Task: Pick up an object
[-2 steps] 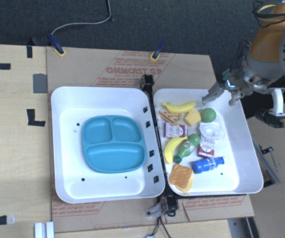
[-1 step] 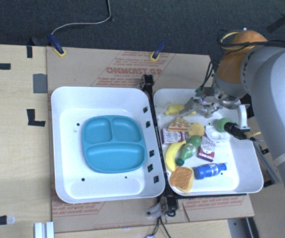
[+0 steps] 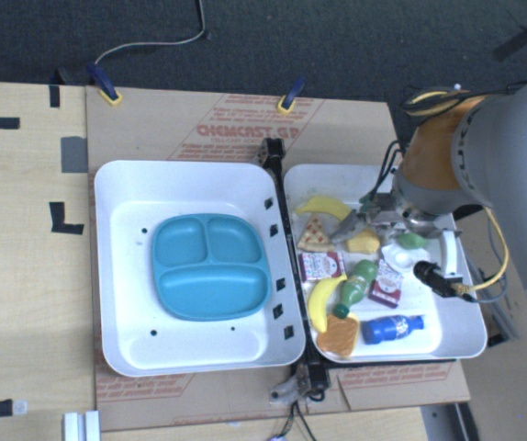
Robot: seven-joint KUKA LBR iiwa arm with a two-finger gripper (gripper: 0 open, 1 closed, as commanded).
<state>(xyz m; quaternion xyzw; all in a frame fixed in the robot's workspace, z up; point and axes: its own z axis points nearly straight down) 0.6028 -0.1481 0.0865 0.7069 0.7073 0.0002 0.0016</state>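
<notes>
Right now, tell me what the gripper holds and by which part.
It cannot be told. The gripper sits low in the right bin among the toy foods, beside a yellow piece.

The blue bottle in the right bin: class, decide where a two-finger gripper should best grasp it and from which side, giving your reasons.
Grip the blue bottle across the middle of its body, coming from above. It lies on its side, cap toward the bin's right wall, with bare floor along both long sides. The bread-like piece sits close to its left end, so avoid that end.

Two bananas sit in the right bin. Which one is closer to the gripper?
The upper banana, lying across the bin's far side just left of the gripper. The other banana lies lower down, near the bin's front-left, beside the green bottle.
</notes>
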